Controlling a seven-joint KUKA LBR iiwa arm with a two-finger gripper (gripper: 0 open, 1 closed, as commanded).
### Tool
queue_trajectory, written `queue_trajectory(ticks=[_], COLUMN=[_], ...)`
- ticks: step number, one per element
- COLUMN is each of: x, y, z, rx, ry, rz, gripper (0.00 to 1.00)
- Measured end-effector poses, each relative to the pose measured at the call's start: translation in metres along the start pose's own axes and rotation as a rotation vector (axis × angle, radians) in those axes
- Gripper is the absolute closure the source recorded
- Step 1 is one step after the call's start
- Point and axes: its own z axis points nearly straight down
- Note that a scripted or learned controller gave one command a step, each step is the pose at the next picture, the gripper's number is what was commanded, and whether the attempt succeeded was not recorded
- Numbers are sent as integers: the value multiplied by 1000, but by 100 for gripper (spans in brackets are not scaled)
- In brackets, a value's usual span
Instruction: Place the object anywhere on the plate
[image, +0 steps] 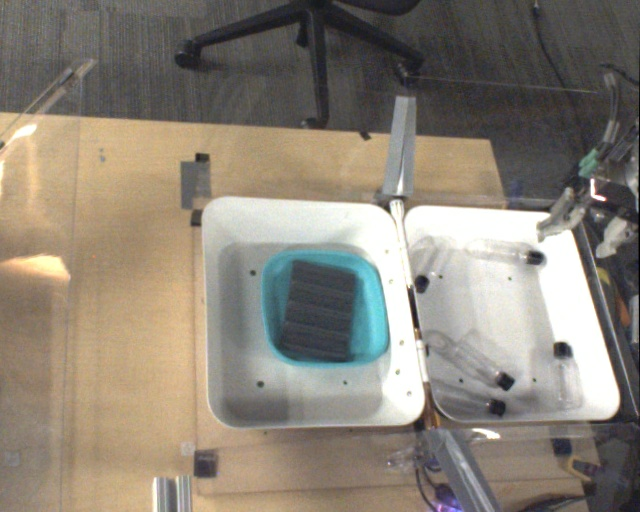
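Two white bins (235, 400) sit side by side on the counter (100, 350). The left bin holds one turquoise plate (375, 310), and on it lies one dark ridged block (318, 312). The right bin (590, 390) holds clear tubes with black caps (480, 368); about five can be made out, though their clear bodies make the count unsure. One office chair base (315, 50) stands on the floor.

A dark ribbed block (319, 310) lies flat on the turquoise plate (374, 300) in the left bin.

Robotics lab: wooden bench (100, 330) w/ bins, office-chair base (300, 40), carpet.
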Motion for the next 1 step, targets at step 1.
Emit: queue_trajectory(ticks=[1], x=[-39], y=[-49], z=[-102], rx=[-4], ry=[-1], rz=[344], gripper=[0])
